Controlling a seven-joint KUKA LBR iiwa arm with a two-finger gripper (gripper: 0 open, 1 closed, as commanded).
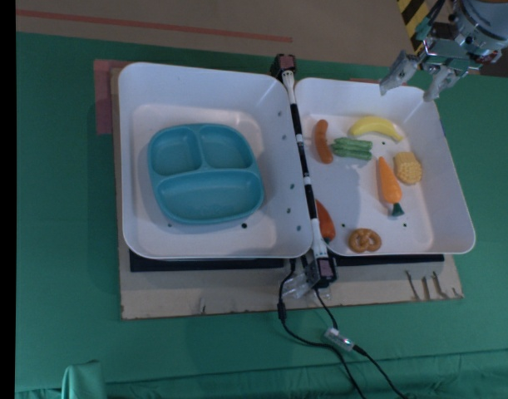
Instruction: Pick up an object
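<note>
Left white shallow plastic bin (137, 90): one teal three-compartment plastic plate (205, 174), near its centre. Right white shallow bin (453, 214) — orange toy pepper (325, 219) against its left wall, reddish-brown toy sausage (322, 140) near the left edge, green bean pods (352, 147) beside it, yellow toy banana (376, 126) toward the far edge, brown pretzel (364, 240) by the near edge, orange carrot (389, 185) mid-bin, yellow corn piece (408, 167) touching nothing, toward the right edge. Two-finger gripper (411, 78): fingers spread, holding nothing, above the bin's far right corner. Step, as judged — approach; next calls for descent over one item, the banana being nearest.
</note>
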